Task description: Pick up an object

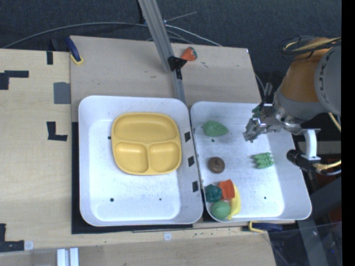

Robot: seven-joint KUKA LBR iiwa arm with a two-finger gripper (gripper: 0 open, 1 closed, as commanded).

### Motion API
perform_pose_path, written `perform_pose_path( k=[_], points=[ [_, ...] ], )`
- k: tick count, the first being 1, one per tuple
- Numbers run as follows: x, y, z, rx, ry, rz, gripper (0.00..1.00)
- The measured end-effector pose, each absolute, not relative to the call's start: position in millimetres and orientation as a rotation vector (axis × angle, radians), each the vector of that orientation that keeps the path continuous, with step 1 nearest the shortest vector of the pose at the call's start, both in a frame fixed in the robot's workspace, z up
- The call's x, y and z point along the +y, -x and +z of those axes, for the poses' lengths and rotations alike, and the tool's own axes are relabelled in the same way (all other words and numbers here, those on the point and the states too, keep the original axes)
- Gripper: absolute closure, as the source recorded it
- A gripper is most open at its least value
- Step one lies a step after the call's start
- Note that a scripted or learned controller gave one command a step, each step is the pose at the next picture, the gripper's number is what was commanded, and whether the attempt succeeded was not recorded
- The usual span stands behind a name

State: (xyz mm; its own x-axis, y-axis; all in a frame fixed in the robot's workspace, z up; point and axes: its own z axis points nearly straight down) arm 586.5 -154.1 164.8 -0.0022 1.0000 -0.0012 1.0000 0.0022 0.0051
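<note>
Note that the pincer (252,133), whose opening you cannot tell here, hovers in the right bin (288,204), with the nearest target, the green leafy toy (262,160), lying just below it toward the front.

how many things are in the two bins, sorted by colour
green: 3, a leafy piece, a small spiky piece, a round one
teal: 1
brown: 1, round piece
orange-red: 1, block
yellow: 2, the divided plate in the left bin, a banana-like piece
total: 8
</note>
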Motion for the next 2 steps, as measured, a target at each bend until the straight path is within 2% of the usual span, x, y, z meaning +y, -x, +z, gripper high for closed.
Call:
perform_pose_path(
  k=[1,2],
  points=[
    [-154.3,-591.7,228.1,2.22,-2.215,0.005,1.0],
    [-154.0,-592.6,262.0,2.221,-2.218,0.002,1.0]
  ],
)
